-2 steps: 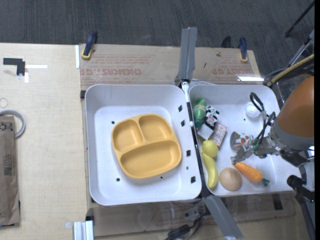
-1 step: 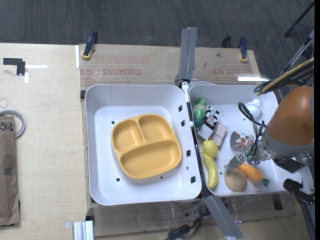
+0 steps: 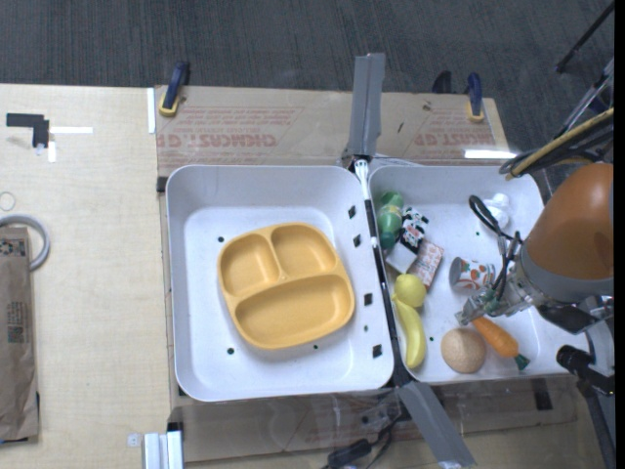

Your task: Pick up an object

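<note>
The right bin [image 3: 444, 177] holds several small things: a green item [image 3: 389, 219], a black-and-white cow-patterned piece [image 3: 414, 229], a small pinkish box [image 3: 427, 260], a lemon [image 3: 410, 289], a banana [image 3: 414, 337], a tan round ball [image 3: 463, 351], an orange carrot [image 3: 498, 338] and a white and red can [image 3: 471, 274]. My gripper [image 3: 481, 307] reaches in from the right and sits low in the bin between the can and the carrot, just above the carrot's left end. The orange-banded wrist [image 3: 584, 225] hides part of the bin's right side.
The left bin [image 3: 190, 291] holds a yellow divided plate [image 3: 285, 283]. A black cable loop [image 3: 485, 214] and a white scrap [image 3: 499, 206] lie at the back of the right bin. Cardboard [image 3: 254, 125] lies behind both bins, held by clamps.
</note>
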`<act>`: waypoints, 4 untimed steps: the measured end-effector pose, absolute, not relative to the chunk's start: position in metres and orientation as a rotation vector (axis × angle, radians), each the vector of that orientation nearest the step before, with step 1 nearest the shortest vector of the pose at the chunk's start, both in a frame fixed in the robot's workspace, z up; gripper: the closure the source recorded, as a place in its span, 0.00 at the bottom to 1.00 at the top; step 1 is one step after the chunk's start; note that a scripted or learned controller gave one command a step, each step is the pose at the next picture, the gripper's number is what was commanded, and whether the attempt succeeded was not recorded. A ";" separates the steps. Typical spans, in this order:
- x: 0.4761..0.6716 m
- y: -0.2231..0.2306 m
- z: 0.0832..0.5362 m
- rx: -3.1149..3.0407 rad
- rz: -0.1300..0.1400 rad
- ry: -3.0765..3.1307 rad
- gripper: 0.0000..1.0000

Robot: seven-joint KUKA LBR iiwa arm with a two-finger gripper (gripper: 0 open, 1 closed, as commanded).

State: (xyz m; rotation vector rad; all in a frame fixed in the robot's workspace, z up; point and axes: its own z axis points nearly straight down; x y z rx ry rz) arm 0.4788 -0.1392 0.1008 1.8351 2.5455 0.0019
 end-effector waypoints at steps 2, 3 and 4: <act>0.503 -0.096 0.213 2.058 -0.003 2.375 0.00; 0.482 -0.119 0.114 1.930 -0.003 2.481 0.00; 0.481 -0.146 0.097 1.891 0.010 2.504 0.00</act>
